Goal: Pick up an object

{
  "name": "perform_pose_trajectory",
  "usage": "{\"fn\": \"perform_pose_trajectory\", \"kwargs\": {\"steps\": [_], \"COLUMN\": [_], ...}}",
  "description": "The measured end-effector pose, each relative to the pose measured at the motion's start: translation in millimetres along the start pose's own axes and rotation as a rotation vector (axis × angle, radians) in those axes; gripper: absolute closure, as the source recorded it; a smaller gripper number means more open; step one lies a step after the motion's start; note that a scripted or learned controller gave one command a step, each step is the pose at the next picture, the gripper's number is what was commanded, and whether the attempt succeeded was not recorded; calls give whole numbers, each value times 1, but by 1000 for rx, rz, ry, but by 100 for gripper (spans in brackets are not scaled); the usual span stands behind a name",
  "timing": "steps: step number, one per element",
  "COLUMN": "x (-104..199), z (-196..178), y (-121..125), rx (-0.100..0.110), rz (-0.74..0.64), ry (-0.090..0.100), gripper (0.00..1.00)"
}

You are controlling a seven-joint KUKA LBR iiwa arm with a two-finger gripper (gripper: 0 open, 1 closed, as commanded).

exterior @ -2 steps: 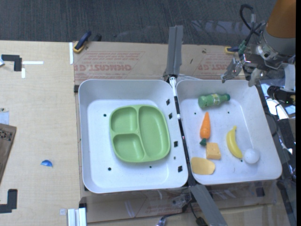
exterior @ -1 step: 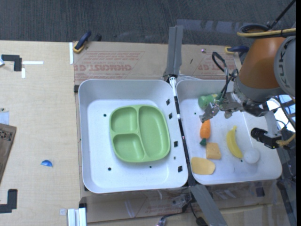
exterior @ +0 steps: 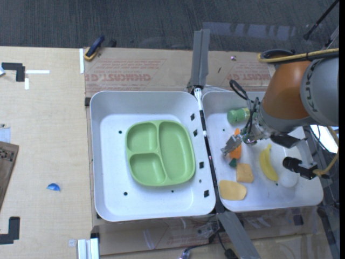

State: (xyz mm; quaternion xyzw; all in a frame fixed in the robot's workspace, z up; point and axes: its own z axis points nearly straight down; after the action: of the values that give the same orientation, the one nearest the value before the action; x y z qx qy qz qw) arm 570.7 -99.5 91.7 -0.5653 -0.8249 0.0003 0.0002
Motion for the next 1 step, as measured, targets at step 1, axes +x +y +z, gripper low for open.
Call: {"fn": "perform_pose_trajectory", "kwargs": {"steps": [1], "x": [0], "z": [0], "y": [0], "rx": [0], "rz": [0], "ry": [0], "gripper": [0]}}
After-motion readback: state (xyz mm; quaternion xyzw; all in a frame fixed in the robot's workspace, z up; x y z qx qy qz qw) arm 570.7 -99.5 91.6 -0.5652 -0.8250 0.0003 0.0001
